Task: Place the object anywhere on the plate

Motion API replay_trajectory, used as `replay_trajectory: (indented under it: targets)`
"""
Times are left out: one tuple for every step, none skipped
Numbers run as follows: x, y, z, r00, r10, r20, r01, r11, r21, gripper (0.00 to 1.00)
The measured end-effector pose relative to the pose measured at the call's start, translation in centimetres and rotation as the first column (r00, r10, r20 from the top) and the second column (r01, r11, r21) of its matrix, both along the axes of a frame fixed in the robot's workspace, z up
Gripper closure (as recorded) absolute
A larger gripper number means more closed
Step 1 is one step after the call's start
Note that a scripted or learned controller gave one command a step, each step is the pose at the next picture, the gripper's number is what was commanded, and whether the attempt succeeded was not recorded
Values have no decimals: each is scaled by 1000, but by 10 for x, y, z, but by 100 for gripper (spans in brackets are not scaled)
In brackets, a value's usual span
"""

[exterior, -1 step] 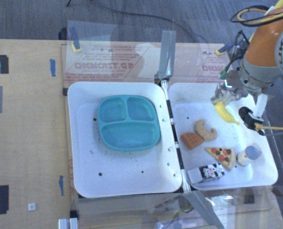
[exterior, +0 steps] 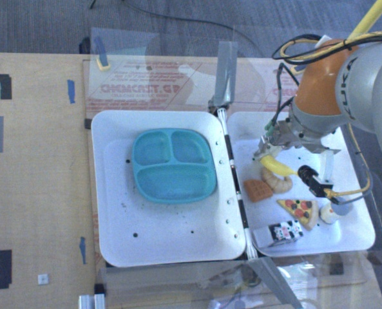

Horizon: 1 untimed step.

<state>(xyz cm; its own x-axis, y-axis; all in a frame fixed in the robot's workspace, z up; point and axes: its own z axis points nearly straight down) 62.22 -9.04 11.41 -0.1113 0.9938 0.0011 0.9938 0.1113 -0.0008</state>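
1. Stretching across the view is a pale wooden tabletop [exterior: 36, 172], marked with black tape corners [exterior: 0, 85] and short strips of blue tape [exterior: 71, 91]. Grey carpeted floor [exterior: 42, 11] lies beyond it, with thin black cables [exterior: 178, 19] trailing over it.
2. Two shallow white bins sit side by side, touching along a middle seam. A clear sheet with red lettering [exterior: 145, 85] lies flat behind them.
3. The left bin [exterior: 107, 224] holds a teal three-part plate [exterior: 174, 185], lying flat with nothing on it.
4. The right bin [exterior: 355, 234] holds the loose toys: a yellow banana [exterior: 276, 167] resting against a tan pastry [exterior: 281, 183], an orange-brown cracker [exterior: 257, 190] just beside them, a pizza slice [exterior: 299, 209] nearer the front, a small white round piece [exterior: 328, 215] by the slice, and a black-and-white item [exterior: 285, 232] at the front edge.
5. The grey arm [exterior: 364, 85] reaches in from the right, and its gripper [exterior: 270, 144] hangs over the back left part of the right bin, just above the banana.
6. Whether the gripper is open or closed cannot be told, and nothing is seen held in it.
7. The bins' raised walls at the seam stand between the banana and the plate.
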Motion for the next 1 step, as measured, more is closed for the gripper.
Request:
replay_trajectory:
  targets:
    - [7, 78, 71, 1000, -2, 3, 2, 1000, -1, 100]
